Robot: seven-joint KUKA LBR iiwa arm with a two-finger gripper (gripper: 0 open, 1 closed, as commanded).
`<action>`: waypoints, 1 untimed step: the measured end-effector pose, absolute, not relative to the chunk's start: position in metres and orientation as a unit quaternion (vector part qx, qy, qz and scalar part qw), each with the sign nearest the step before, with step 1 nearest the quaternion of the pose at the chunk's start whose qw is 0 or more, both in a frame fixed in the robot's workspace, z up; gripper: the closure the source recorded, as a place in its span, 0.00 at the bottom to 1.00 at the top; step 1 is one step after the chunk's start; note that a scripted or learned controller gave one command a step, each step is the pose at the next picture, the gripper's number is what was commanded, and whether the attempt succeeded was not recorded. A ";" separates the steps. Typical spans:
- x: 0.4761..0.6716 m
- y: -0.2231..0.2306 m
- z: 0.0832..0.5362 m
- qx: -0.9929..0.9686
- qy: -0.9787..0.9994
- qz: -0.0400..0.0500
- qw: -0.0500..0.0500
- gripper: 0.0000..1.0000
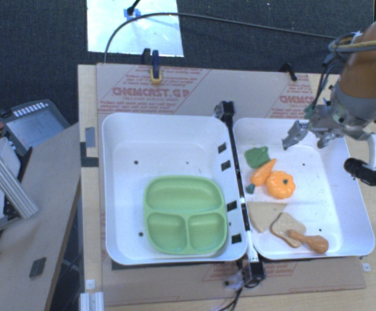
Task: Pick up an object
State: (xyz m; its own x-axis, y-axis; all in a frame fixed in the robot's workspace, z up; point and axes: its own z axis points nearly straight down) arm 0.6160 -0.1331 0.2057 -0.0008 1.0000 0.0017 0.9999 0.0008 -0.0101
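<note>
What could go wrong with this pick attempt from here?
1. The orange toy carrot, round orange toy pumpkin and green leafy toy piece lie bunched together, so a descent there may nudge neighbours or catch two.
2. The tool hangs over the right white bin's far end, above no object; a straight descent would likely close on nothing.
</note>
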 end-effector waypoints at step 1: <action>0.619 -0.133 0.213 -0.706 -0.708 -0.001 0.000 0.00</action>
State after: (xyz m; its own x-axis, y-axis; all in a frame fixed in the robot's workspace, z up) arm 0.6187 -0.1329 0.2126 -0.0031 1.0000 0.0000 1.0000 0.0031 0.0014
